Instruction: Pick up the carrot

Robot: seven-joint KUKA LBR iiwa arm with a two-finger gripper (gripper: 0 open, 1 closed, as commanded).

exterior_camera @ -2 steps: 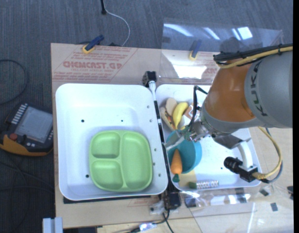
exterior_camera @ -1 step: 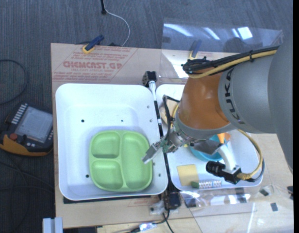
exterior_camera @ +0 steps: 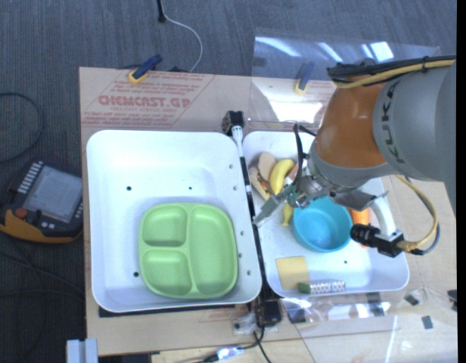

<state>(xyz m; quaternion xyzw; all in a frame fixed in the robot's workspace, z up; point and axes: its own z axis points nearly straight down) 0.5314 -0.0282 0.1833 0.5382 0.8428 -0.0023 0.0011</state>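
A short piece of the orange carrot (exterior_camera: 359,216) shows in the right bin (exterior_camera: 384,278), just right of the blue bowl (exterior_camera: 321,226) and partly under the arm's wrist. My gripper (exterior_camera: 281,203) hangs low over the bin's left side, left of the bowl and just below the banana (exterior_camera: 281,175). It is well to the left of the carrot, with the bowl between them. The grey and orange wrist covers the bin's upper right part.
A green divided plate (exterior_camera: 189,249) lies in the left bin (exterior_camera: 119,157). A yellow sponge (exterior_camera: 291,268) and a small ridged metal piece (exterior_camera: 326,286) lie near the right bin's front wall. A handheld pendant (exterior_camera: 42,201) rests on the floor at the left.
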